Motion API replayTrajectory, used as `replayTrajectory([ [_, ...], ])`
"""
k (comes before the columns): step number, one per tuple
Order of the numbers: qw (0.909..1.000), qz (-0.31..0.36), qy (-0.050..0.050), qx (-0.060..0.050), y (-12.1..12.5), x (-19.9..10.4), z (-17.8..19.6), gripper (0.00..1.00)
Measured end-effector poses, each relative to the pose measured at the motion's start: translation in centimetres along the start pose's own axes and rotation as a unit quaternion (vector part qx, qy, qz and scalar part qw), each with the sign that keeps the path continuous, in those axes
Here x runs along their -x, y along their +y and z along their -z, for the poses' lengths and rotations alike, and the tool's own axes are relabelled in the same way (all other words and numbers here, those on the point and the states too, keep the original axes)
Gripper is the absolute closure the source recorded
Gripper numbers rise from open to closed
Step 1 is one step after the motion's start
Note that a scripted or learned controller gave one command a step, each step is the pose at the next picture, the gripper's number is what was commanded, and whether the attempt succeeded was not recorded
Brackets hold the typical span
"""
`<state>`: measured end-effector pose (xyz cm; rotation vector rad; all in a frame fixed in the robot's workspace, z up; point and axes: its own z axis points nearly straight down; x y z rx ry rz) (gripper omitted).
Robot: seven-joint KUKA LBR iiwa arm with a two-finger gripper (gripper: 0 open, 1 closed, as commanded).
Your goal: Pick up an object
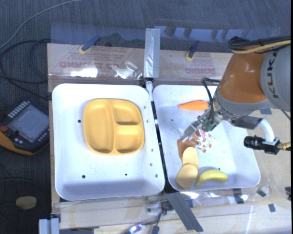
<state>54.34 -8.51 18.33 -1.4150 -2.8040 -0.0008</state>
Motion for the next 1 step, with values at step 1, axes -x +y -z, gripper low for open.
replayTrajectory([
  [1,0.9999,-0.015,-0.001,0.0,7.33,-0.42,4.89,1.0],
])
